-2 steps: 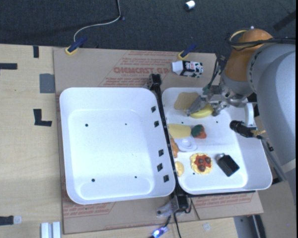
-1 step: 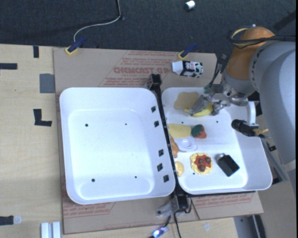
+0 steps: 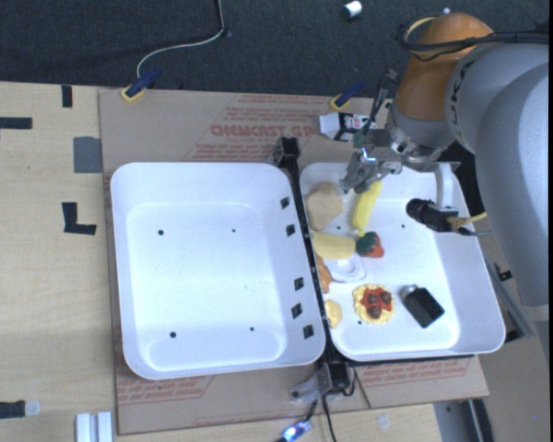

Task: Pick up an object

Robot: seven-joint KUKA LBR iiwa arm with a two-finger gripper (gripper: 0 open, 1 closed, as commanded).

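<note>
One long yellow banana (image 3: 364,205) hangs tilted under the pincer (image 3: 361,175).

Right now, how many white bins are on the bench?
2. The left bin lies on the cardboard at the view's left; the right bin touches it along the middle edge and holds small objects under the gripper. None seems hidden.

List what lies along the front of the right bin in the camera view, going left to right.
Small orange piece by the divider → round yellow toy with red topping → black block.
</note>
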